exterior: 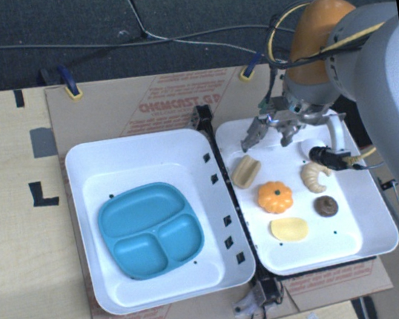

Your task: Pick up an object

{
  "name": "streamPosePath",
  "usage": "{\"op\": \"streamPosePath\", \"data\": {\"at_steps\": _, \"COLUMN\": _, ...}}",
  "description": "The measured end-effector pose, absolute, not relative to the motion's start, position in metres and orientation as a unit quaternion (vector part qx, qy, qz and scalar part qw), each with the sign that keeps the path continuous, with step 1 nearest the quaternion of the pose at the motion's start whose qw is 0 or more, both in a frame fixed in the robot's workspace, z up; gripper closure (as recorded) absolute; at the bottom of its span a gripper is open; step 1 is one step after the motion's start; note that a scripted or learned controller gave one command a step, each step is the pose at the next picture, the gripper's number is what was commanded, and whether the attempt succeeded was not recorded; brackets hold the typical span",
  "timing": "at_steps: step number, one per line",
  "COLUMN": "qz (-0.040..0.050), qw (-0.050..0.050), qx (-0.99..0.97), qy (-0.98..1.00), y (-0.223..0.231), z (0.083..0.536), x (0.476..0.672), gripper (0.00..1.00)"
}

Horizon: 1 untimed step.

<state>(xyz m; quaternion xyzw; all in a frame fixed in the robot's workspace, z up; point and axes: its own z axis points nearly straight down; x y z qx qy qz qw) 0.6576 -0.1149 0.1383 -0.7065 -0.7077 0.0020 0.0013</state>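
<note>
My gripper (268,136) hovers over the back left of the right bin (377,239). Its fingers (252,138) are spread open with nothing between them. Just in front of it, by the bin's left wall, lies a beige bread piece (246,171). An orange pumpkin (274,196) sits mid-bin. A pale croissant (313,176) lies to the pumpkin's right, under the wrist. A brown round piece (326,206) and a flat yellow slice (289,229) lie nearer the front.
The left bin (80,166) holds a blue divided plate (150,227). The grey arm with its orange band (317,27) reaches in from the back right and covers that corner of the right bin. Cables run across the dark floor behind the bench.
</note>
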Motion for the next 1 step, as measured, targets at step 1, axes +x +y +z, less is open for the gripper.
{"op": "streamPosePath", "data": {"at_steps": 1, "qz": 0.0019, "qw": 0.001, "qx": -0.706, "qy": -0.708, "y": -0.1140, "z": 0.0847, "x": 0.6566, "gripper": 0.00}}
